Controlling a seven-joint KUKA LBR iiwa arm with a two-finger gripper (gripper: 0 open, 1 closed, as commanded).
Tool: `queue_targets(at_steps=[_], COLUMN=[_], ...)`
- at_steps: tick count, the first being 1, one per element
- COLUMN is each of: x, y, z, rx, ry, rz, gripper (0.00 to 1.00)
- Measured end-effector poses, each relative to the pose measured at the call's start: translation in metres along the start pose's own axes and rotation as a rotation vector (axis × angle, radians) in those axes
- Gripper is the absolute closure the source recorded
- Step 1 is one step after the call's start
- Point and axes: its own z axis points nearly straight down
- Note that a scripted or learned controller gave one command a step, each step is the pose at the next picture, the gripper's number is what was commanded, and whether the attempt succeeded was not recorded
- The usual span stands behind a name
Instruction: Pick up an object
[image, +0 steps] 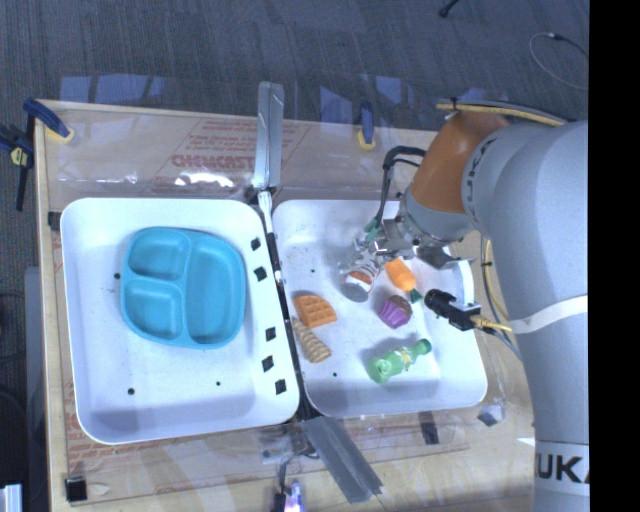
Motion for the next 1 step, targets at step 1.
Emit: queue_targets(at_steps=[1], x=[0.0686], y=[-0.0387], z=[-0.1461], rx=[-0.004], ry=[0.0], rz=[-0.028], gripper=[1.0])
